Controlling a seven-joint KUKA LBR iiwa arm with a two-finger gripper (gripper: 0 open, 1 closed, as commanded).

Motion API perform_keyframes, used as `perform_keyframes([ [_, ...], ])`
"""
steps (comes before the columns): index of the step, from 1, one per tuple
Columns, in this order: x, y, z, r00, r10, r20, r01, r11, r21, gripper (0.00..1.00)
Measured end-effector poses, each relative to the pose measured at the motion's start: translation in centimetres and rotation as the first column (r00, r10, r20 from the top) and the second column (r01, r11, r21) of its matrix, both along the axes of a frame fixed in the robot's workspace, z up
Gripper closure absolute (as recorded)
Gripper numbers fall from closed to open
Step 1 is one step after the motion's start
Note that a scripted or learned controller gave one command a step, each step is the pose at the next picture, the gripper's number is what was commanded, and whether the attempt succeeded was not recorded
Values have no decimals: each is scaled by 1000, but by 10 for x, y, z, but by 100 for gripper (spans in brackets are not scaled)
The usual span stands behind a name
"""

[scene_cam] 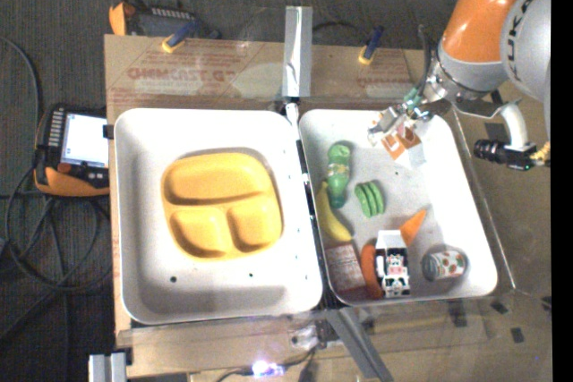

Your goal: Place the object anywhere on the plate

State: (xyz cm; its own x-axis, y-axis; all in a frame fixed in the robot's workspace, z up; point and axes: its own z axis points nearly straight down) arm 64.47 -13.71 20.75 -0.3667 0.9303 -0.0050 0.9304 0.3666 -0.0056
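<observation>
A yellow plate (224,199) with three compartments lies in the left white bin (143,282). The arm reaches in from the upper right, and my gripper (397,135) hangs over the far part of the right bin (474,228), above bare floor. Nearest to it are a green bottle (338,165) to its lower left and a green ridged piece (369,198) below it. Small orange and white bits show at the gripper's tip; I cannot make out whether they are a held thing or part of the tool.
The right bin also holds a banana (333,219), an orange carrot piece (413,224), a cow-print carton (391,262), a small can (445,264) and a brown packet (344,264). A divider wall (304,192) separates the bins. A tablet (76,148) lies left of the bench.
</observation>
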Motion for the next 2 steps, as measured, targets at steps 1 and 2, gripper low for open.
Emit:
perform_keyframes([
  [1, -19, 92, 64, 996, -94, 0, 94, 996, 6, 100],
  [2, -35, 192, 0, 990, -142, -3, 142, 990, 6, 100],
])
